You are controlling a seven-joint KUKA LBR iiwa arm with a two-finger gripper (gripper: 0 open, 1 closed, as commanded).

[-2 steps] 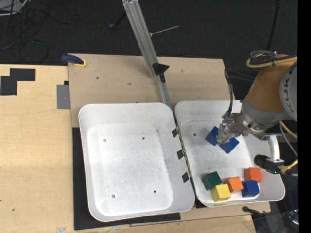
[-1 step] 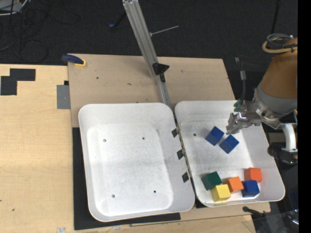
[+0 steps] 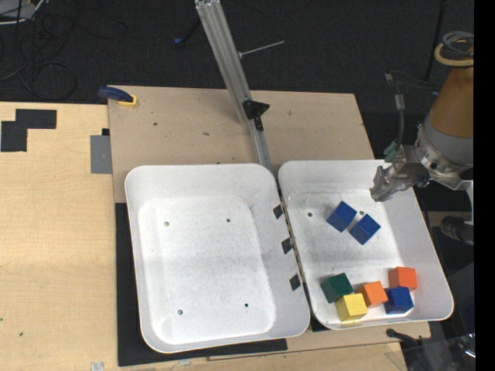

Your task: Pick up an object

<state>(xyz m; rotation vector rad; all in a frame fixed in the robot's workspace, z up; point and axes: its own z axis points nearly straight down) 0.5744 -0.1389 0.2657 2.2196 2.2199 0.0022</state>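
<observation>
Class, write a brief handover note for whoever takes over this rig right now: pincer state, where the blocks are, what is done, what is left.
Pincer: over the right bin's upper right edge, holding nothing visible.
Blocks: all in the right bin. Two blue blocks touching mid-bin; green, yellow, orange, red-orange and blue clustered at the near edge.
Done: nothing lifted.
Left: choose a block, grasp, lift.

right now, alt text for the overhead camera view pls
A grey robot arm's pincer hovers over the right white bin, near its top right edge, above two blue cubes. Green, yellow, orange, red and blue blocks cluster at that bin's bottom edge.
</observation>
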